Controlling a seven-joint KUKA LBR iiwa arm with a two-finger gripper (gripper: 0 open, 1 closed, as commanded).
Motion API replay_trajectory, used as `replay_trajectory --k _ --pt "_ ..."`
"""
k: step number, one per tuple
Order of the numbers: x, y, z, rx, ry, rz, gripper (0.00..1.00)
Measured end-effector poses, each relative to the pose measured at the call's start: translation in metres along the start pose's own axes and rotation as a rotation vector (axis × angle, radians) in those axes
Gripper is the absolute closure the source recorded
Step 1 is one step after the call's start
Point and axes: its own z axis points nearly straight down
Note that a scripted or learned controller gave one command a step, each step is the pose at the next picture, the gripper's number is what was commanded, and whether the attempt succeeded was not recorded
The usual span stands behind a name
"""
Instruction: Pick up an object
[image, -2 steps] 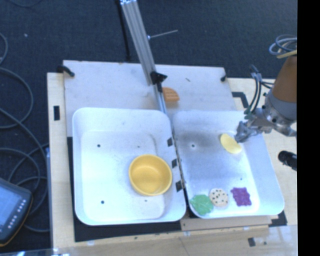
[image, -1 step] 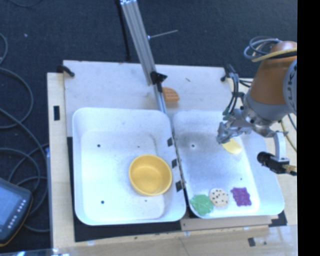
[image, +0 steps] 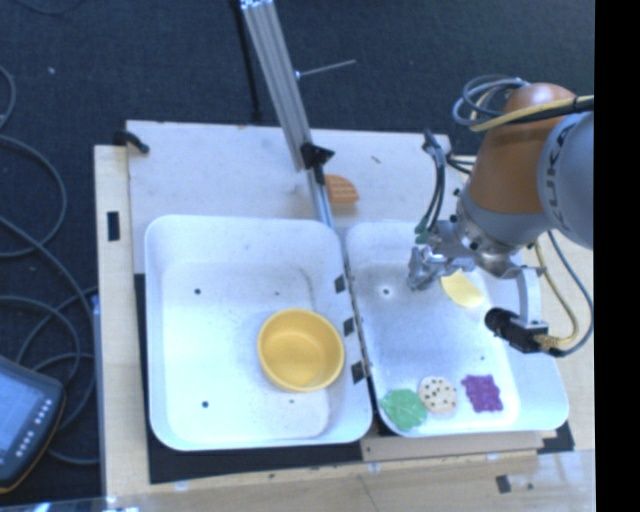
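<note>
Left bin (image: 180, 300): contains one yellow bowl (image: 300, 349), upright, seated toward the bin's right side, near the divider between the two bins.

Behind the bins: a metal post (image: 285, 90) rises at a slant from the bench (image: 200, 165). An orange item (image: 342, 190) lies on the bench just right of the post base.

Right bin (image: 400, 330): three small items lie in a row along the front edge. From left to right these are a green piece (image: 403, 408), a round speckled cookie (image: 437, 394) and a purple piece (image: 483, 392). The green piece and the cookie touch; the purple piece lies just apart.

A pale yellow piece (image: 463, 290) lies in the rear right area of the same bin, partly covered by the wrist.

Gripper (image: 426, 267): positioned over the rear of the right bin, just left of the pale yellow piece. Nothing is visible between the fingers. Finger spread: cannot be determined from this angle.
</note>
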Motion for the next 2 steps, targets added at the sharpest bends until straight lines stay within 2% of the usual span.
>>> replay_trajectory --k 1,2 --pt "0.048 0.010 0.002 0.000 0.000 -0.001 1.00" --pt "0.109 0.007 -0.010 -0.002 0.001 -0.003 1.00"
